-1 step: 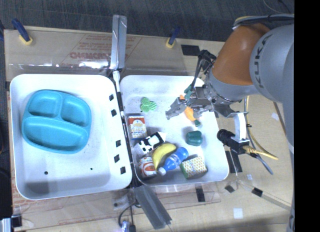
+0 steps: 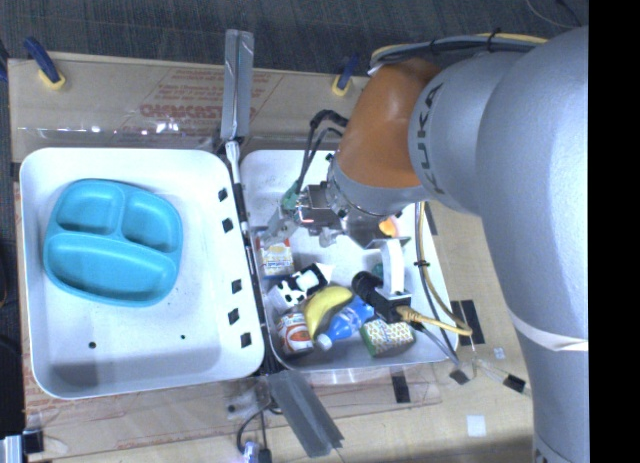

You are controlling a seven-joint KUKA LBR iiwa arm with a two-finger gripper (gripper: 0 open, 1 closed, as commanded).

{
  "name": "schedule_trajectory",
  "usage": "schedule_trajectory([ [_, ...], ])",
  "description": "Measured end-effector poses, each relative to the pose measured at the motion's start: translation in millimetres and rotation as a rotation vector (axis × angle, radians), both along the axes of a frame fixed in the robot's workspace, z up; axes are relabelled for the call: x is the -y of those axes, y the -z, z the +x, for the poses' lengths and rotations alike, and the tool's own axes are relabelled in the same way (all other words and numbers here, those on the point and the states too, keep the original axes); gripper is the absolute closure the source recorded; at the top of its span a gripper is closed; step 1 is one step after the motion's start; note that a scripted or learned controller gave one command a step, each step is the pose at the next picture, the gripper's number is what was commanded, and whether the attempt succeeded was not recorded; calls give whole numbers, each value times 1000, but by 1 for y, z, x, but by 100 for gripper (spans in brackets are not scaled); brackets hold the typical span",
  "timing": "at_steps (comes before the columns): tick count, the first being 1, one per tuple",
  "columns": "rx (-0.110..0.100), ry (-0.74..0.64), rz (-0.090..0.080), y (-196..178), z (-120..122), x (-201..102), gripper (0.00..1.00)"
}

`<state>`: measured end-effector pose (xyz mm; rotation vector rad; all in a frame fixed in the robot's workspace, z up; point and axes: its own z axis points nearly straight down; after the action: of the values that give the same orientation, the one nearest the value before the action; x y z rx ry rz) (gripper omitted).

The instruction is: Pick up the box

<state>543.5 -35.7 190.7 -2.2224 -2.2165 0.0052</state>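
- Reads as the approach step, with no lift begun: the box (image 2: 276,255) lies low in the right bin (image 2: 262,176).
- Taken as the box: small, pale, with an orange-printed face. Hard to be sure at this size.
- Lies against the right bin's left wall, about midway along it, just beside a black-and-white item (image 2: 302,281) on its nearer side.
- Places the tool (image 2: 322,216) low over the same bin, just right of the box and a little farther back, under the orange band (image 2: 385,141) of the arm.
- Cannot tell how wide the tool stands, hidden as it is beneath the wrist from this slant.
- Cannot tell either whether it touches the box or hangs just apart; looks apart.
- Calls next for a short shift toward the left wall and slightly nearer, then a straight descent with the tool set wide enough to straddle the box.
- Needs care at the wall: little room on that side, so probably better to close along the wall than across toward it.
- Should keep clear of the clutter at the bin's near end: banana (image 2: 326,306), blue bottle-like thing (image 2: 348,323), red-and-white can (image 2: 293,332), green mesh-covered item (image 2: 386,336).
- Need not concern the left bin (image 2: 200,281) or its blue divided plate (image 2: 112,241), well apart from the work.
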Motion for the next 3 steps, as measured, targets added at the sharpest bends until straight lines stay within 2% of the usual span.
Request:
schedule_trajectory([
  [1, 9, -74, -1, 93, 23, 57, 0],
  [2, 12, 140, 0, 94, 105, 75, 0],
  [3, 11, 118, -1, 94, 112, 73, 0],
])
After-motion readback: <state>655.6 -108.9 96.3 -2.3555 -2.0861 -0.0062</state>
